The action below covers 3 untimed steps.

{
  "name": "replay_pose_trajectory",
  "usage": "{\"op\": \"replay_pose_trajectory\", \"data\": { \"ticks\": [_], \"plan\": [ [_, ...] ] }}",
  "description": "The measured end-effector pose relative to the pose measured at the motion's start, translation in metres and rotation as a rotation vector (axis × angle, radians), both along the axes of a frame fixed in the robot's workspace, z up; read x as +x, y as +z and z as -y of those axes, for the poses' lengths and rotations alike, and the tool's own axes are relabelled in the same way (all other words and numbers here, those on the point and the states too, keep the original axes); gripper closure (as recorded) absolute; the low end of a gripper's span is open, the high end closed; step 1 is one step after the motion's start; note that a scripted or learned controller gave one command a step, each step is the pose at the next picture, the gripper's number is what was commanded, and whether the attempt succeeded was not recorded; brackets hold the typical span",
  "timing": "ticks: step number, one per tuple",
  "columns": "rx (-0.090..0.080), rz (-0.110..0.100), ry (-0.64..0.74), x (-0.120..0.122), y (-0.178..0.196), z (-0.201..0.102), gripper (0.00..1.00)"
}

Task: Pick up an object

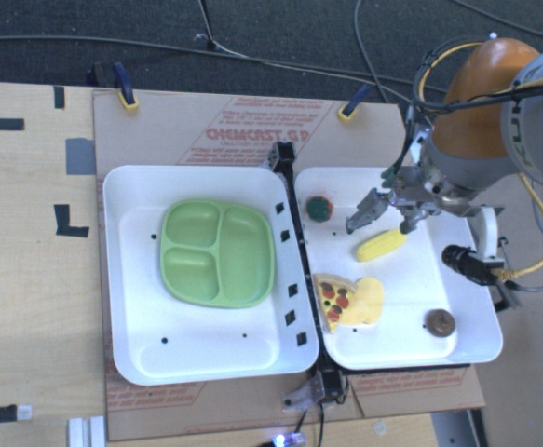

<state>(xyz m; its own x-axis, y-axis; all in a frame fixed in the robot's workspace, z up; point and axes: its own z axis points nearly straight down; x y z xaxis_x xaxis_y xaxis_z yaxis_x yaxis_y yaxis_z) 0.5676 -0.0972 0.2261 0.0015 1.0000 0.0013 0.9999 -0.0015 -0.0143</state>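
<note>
Gripper (386, 220) spread wide, empty, above corn cob (381, 245)

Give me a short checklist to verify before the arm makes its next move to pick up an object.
1. Gripper is above the right bin: ok.
2. Fingers are spread apart: ok, nothing between them.
3. A target is near: ok, the yellow corn lies just below the gripper.
4. Corn is clear of neighbours: ok, apart from the green ball and the pizza slice.
5. Fingers are aligned over the corn: cannot tell from this slanted view.
6. Brown piece is out of the path: ok, it sits in the near corner.
</note>
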Motion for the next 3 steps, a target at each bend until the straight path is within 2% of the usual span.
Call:
{"op": "replay_pose_trajectory", "data": {
  "ticks": [1,2,3],
  "plan": [
    [-0.001,0.013,0.003,0.003,0.007,0.000,0.00],
    [-0.002,0.007,0.003,0.004,-0.057,-0.004,0.00],
    [-0.002,0.007,0.001,-0.005,-0.108,0.002,0.00]
  ]
}}
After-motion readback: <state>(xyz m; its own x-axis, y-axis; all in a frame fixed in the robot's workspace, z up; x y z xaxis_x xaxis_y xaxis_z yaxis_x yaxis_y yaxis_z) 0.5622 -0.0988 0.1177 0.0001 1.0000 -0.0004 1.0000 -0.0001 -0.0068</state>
